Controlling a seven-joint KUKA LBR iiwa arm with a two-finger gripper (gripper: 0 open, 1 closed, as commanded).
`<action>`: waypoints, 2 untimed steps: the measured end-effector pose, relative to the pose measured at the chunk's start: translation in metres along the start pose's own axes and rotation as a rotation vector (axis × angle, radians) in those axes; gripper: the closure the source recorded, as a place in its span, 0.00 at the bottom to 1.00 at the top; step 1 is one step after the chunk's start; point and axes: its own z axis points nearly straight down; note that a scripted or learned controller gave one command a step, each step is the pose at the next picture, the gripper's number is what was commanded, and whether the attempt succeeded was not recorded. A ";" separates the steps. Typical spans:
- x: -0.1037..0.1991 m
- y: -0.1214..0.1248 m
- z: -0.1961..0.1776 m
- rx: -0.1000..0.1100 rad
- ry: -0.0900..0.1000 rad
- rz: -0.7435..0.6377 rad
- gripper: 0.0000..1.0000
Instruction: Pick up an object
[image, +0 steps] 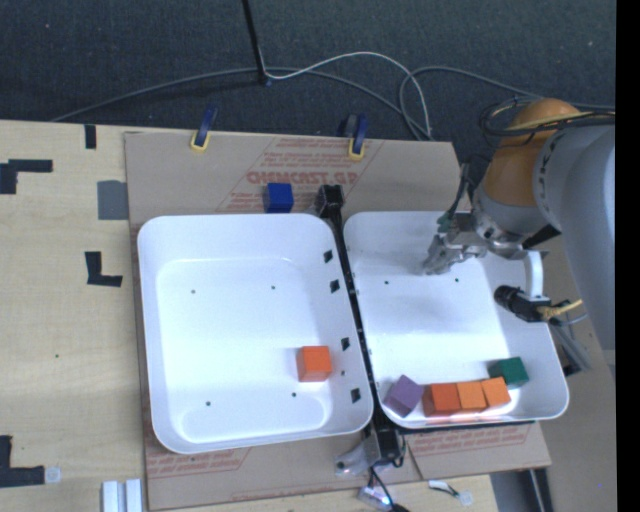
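My gripper (437, 263) hangs over the far part of the right bin (420, 310), its fingers pointing down toward bare white floor. Nothing shows between them. Along the right bin's near edge lie a purple block (403, 395), two orange blocks (441, 399) (470, 397), a lighter orange block (496, 393) and a green block (511, 372), all well away from the gripper. An orange cube (314, 363) sits in the left bin (200, 340), near its lower right.
A blue cube (279, 196) lies on the cardboard behind the left bin. Black clips run down the divide between the bins (345, 300). Two blue-and-yellow clamps (204, 130) (355, 135) hold the cardboard's far edge. Cables trail across the dark floor behind.
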 end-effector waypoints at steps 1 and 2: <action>-0.003 -0.002 -0.043 -0.003 -0.001 0.001 1.00; -0.004 -0.003 -0.085 -0.003 0.000 0.001 1.00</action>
